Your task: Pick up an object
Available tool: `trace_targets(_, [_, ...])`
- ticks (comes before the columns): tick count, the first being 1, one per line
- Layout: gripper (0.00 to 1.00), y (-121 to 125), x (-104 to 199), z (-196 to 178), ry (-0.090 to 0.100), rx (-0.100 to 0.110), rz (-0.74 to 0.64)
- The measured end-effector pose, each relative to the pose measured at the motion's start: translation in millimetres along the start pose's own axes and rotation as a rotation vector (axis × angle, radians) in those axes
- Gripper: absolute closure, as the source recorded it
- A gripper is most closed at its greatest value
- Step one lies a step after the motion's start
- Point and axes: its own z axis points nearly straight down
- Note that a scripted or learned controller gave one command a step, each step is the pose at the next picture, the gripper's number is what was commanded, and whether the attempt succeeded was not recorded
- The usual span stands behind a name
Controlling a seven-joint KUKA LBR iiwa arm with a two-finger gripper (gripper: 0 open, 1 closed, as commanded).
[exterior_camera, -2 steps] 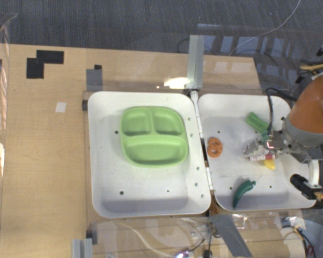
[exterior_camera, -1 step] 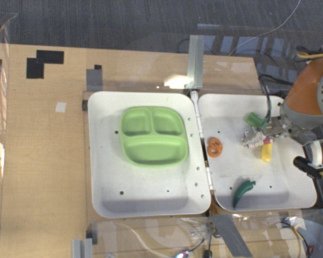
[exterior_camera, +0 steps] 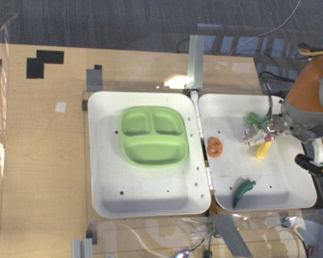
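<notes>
The right bin [exterior_camera: 290,195] holds several small items. An orange pretzel-shaped piece [exterior_camera: 214,147] lies by its left wall. A dark green pepper [exterior_camera: 242,191] rests near the front edge. A yellow piece [exterior_camera: 263,150] lies in the middle, and a light green leafy item [exterior_camera: 254,119] sits just behind it. My gripper [exterior_camera: 254,138] reaches in from the right and sits low between the leafy item and the yellow piece, right against the yellow piece's upper end. Nothing is visibly lifted.
The left bin [exterior_camera: 105,198] contains a green divided plate [exterior_camera: 153,135] at its middle. A metal post [exterior_camera: 196,63] stands behind the divider between the bins. Cables run along the bench's back right and front edge.
</notes>
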Motion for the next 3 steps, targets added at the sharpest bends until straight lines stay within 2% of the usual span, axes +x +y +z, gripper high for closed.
trace_targets(1, [1.00,12,-12,12,0.003,0.008,0.078])
trace_targets(2, [1.00,12,25,-97,0.003,0.012,0.066])
trace_targets(3, [1.00,1,75,-129,0.003,0.016,0.281])
